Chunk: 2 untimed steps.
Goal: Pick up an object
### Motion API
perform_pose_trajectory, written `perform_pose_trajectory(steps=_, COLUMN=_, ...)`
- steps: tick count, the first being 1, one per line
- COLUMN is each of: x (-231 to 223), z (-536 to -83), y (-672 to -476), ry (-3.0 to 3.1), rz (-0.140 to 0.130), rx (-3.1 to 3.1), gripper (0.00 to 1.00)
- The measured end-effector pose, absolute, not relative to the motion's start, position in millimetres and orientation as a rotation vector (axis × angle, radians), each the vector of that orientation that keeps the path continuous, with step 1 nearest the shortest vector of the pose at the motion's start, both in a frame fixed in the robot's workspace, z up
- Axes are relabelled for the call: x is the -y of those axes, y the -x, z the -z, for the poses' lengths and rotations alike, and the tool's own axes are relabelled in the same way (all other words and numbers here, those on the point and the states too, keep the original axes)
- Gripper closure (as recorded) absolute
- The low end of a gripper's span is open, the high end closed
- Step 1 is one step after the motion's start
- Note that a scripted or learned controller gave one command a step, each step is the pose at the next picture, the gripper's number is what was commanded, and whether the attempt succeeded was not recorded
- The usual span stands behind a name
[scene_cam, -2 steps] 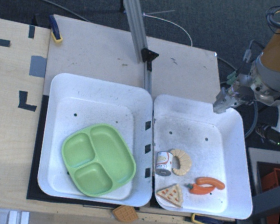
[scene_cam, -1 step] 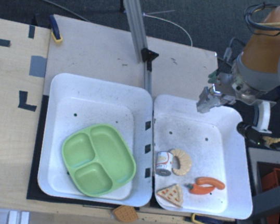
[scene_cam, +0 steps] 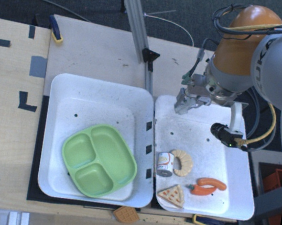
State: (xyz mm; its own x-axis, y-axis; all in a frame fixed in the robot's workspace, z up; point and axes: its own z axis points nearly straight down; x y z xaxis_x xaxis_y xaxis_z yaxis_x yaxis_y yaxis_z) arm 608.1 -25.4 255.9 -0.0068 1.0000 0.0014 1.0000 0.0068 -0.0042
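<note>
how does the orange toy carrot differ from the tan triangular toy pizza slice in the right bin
The orange toy carrot is long and thin, bright orange-red; the tan triangular toy pizza slice is a flat wedge, pale tan with reddish spots. The carrot lies nearer the right white bin's right wall, the slice by its near left corner. Both lie loose on the bin floor, apart from the gripper.

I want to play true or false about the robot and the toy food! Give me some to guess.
1. The green divided plate lies in the left bin. True.
2. The pincer is squeezing the carrot. False: it is above the far end of the right bin, apart from the carrot.
3. A small can touches the pretzel-like toy. True.
4. The pizza slice sits on the green plate. False: it lies in the right bin.
5. A cookie-like piece lies outside the bins. True.
</note>
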Motion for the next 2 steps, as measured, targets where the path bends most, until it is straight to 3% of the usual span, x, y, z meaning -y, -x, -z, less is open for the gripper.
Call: perform_pose_trajectory(steps=2, x=-91, z=-235, y=-612.2, ry=2.211, rz=-0.004, rx=2.227, gripper=1.0)
